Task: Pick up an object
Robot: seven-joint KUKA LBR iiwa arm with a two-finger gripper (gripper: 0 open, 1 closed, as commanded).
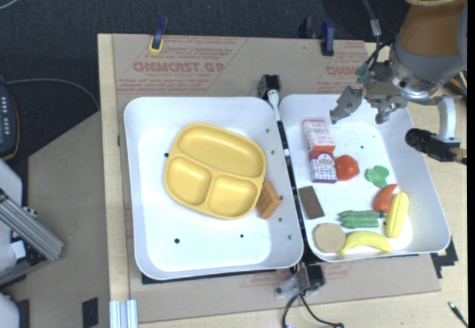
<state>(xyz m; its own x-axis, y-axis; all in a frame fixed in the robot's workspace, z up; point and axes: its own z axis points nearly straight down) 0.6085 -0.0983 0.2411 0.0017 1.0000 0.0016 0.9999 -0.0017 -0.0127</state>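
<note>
- Overhead, the claw (364,106) hangs with its fingers spread wide and nothing between them, above the far end of the right bin (434,204)
- Just beneath it a milk carton (320,150) lies flat, a tomato (346,168) touching it
- Nearer sit two bananas (365,243), a green bean (358,218) and a cookie (329,237)
- Left bin (141,193) holds a yellow divided plate (214,170) and a brown cracker (269,200)

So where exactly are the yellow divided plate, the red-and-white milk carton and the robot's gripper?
Yellow three-compartment plastic plate (214,171): camera view, on the ridge where its compartments meet.
Red-and-white milk carton (320,150): camera view, on its middle.
Two-finger grey gripper (365,110): camera view, midway between its fingertips, above the right bin.
</note>
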